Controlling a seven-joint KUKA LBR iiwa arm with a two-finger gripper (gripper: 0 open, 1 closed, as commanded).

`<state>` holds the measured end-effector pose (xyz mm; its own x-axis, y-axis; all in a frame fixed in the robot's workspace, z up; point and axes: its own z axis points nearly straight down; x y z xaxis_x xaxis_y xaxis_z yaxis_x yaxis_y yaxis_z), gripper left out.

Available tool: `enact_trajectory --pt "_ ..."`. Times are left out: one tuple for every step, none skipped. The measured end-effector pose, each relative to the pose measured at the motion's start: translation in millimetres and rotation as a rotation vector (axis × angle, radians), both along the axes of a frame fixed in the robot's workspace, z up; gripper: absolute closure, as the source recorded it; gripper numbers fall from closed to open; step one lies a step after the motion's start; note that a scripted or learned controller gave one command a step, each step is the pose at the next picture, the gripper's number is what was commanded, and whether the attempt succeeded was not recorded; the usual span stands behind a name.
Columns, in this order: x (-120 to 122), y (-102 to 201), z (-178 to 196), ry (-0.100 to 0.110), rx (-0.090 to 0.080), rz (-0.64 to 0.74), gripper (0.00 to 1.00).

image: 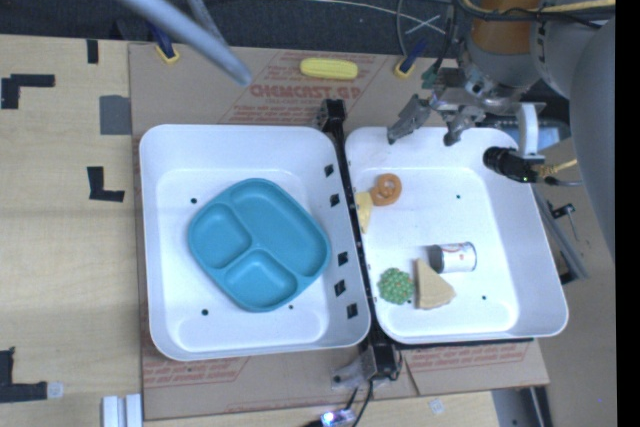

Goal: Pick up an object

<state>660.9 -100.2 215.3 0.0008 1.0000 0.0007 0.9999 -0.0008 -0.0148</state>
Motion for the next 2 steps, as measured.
enact_trajectory --pt "2.7 0.2 7.8 -0.013 -0.001 0.002 0.0" --pt "3.5 4.3 -36.4 -0.01 -0.002 0.003 0.0"
